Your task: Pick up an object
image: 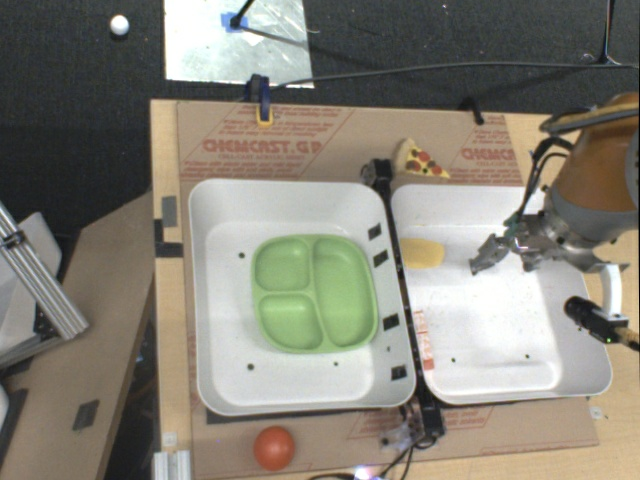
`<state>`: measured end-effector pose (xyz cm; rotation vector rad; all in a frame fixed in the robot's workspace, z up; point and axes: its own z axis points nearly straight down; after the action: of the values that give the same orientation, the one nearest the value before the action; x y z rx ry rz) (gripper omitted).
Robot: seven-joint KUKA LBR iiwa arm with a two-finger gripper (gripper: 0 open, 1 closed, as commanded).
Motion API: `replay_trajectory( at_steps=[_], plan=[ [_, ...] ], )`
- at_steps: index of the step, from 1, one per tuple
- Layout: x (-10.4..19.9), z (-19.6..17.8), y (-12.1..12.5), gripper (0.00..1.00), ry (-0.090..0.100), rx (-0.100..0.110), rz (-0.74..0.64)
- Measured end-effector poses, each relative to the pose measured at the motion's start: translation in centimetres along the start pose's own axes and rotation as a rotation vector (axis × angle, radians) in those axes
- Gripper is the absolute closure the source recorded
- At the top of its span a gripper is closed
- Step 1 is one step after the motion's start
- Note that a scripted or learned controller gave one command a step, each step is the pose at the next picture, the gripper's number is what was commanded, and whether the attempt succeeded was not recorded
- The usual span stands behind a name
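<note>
On the cardboard-covered tabletop (330, 133) two shallow white plastic bins sit side by side, their inner rims almost touching. Over the right bin (500, 363) hangs the grey arm (595, 183) with its orange band, reaching in from the right; its dark metal hand (489, 259) is low above the bin floor, near the middle of the bin's far half. From where I stand I cannot tell how far the hand is spread, and I see nothing gripped in it. A small pale yellow, rounded object (422, 255) lies on the floor of that same bin, close to its left wall and to the left of the hand, with bare white floor between the two. The left bin (215, 368) holds a light green plastic plate with three compartments (314, 292), lying flat near the middle. Beyond the bins, on the cardboard just past the right bin's far left corner, lies a toy pizza slice, yellow with red spots (421, 159). A round orange-red ball (273, 447) rests on the tabletop in front of the left bin, near its front edge.
</note>
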<state>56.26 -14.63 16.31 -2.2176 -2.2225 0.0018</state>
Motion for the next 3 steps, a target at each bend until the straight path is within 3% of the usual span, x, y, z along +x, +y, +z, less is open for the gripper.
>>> replay_trajectory(
  at_steps=[1,2,3],
  plan=[
    [-0.2,5.8,0.9,0.00,0.000,-0.001,0.001],
    [-0.2,7.9,0.9,0.00,0.000,-0.002,0.001],
    [-0.2,6.8,1.0,1.00,-0.001,-0.006,0.000]
  ],
)
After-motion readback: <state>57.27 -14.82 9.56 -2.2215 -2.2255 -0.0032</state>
